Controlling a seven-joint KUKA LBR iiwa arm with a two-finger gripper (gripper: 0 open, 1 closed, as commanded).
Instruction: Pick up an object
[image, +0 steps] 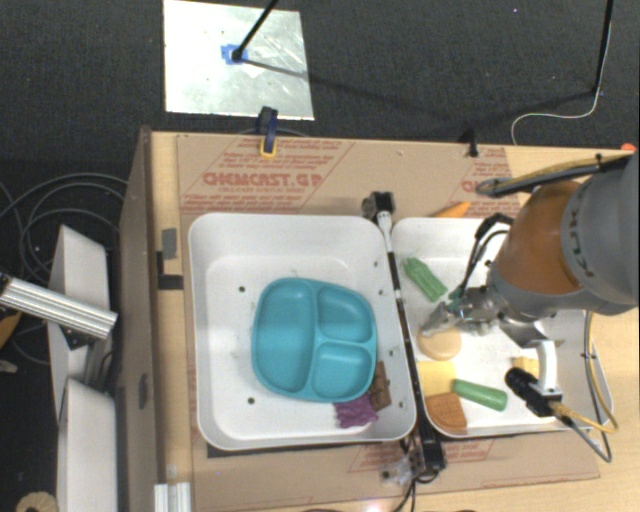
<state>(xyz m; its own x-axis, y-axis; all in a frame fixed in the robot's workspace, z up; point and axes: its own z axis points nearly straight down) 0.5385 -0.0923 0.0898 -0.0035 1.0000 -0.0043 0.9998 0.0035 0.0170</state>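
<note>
My gripper (447, 320) hangs just above the pale round piece (440, 345), right of the bin divider (398, 300); fingers probably open, empty. I'd descend straight, centred, before closing.

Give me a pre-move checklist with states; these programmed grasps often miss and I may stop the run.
1. Gripper over the right bin: ok.
2. Target below it, the tan round piece: ok.
3. Anything held between the fingers: cannot tell.
4. Green stick apart from the gripper: ok.
5. Green block and brown wedge apart from the target: ok.
</note>
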